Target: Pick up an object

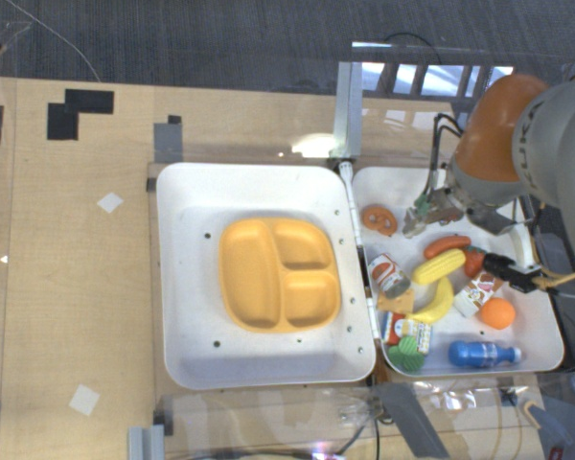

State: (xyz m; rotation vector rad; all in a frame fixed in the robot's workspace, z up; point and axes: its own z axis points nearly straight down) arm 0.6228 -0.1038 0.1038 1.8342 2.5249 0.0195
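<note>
The right bin (546, 353) holds several toy foods: a brown pretzel-like piece (379, 220), a hot dog (447, 247), a yellow banana (438, 286), an orange ball (497, 314), a blue bottle (484, 355), a small can (389, 276) and a green-labelled packet (412, 343). My gripper (424, 215) hangs over the upper part of this bin, between the pretzel piece and the hot dog, with nothing visibly between its fingers. The grey arm with its orange band (489, 132) comes in from the right.
The left bin (187, 257) contains a yellow divided tray (278, 271). A metal post (349, 113) stands behind the divide between the bins. The wooden bench (67, 286) stretches out to the left, with black markers at its far edge.
</note>
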